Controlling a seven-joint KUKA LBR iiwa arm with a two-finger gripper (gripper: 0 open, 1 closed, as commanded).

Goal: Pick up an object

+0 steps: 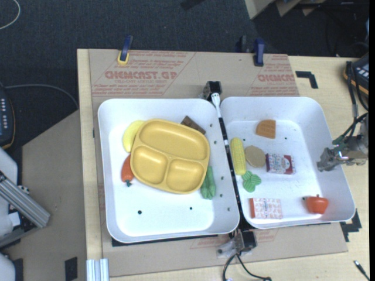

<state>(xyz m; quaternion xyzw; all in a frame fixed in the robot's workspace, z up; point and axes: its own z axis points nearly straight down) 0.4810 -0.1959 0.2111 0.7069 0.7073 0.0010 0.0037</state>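
My gripper [329, 159] hangs over the right rim of the right bin [304, 107], small and grey, and nothing can be seen held in it. Closest to it are a red tomato-like toy [317, 204], below and slightly left, and a small red and white packet [279, 163] to its left. Further left lie a tan round piece [255, 155], a yellow corn cob [238, 156], a green leafy piece [251, 181], an orange-brown block [266, 128] and a flat red patterned box [266, 207].
The left bin [117, 209] holds a large yellow divided plate [170, 157]. Around the plate lie a yellow piece [131, 134], a red-orange piece [127, 171], a green piece [208, 184] and a brown piece [192, 123]. Clamps sit at the bench's far edge.
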